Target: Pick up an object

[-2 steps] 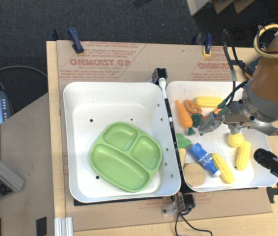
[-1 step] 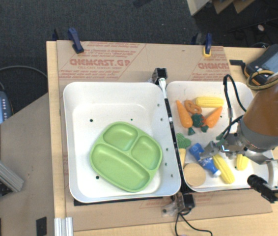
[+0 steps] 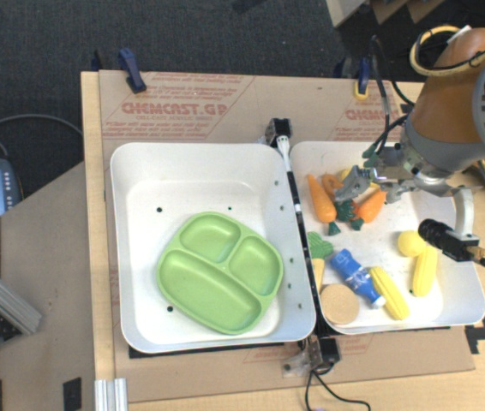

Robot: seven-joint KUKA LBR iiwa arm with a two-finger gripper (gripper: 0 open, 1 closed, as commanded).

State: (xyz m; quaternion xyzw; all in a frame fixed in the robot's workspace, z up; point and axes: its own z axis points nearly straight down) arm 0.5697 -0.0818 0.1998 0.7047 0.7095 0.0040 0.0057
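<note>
Where claw (image 3: 356,197) hovers, tapered orange carrot (image 3: 320,197) lies.

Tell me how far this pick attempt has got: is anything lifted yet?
Done: the gripper is down inside the right bin, among the carrots. In hand: nothing I can confirm; a carrot lies right at it, but whether it is gripped is unclear. Left: the lift itself. The blue tube, corn cob and the green tray in the left bin lie untouched.
</note>
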